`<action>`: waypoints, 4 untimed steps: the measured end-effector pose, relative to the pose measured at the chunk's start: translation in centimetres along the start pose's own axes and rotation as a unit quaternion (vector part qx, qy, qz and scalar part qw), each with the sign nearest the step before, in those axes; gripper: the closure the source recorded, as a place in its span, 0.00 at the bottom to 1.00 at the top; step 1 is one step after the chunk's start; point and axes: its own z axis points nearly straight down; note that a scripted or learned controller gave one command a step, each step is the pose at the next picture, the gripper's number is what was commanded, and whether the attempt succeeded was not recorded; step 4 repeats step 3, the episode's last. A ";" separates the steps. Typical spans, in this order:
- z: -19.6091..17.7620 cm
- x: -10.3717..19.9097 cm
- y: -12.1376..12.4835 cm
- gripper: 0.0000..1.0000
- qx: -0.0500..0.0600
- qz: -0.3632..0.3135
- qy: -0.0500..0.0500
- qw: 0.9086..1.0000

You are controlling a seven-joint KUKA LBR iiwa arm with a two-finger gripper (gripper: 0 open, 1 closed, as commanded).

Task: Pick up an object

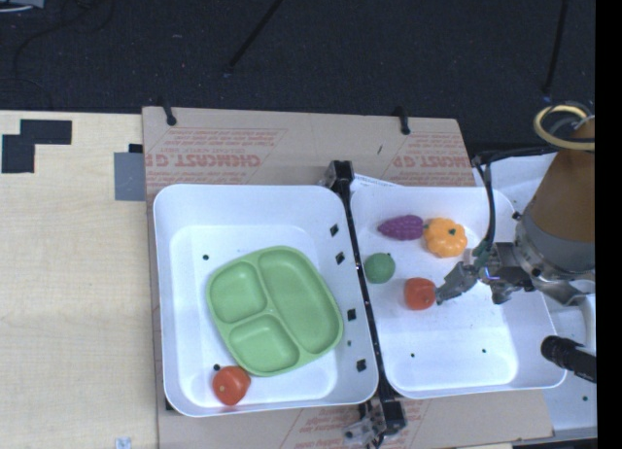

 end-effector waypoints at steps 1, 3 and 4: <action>-0.6 0.0 0.2 0.00 -0.006 -0.001 -0.001 1.000; 11.0 0.6 -0.9 0.00 -0.004 -0.001 0.000 1.000; 11.0 0.6 -0.9 0.00 -0.004 -0.001 0.000 1.000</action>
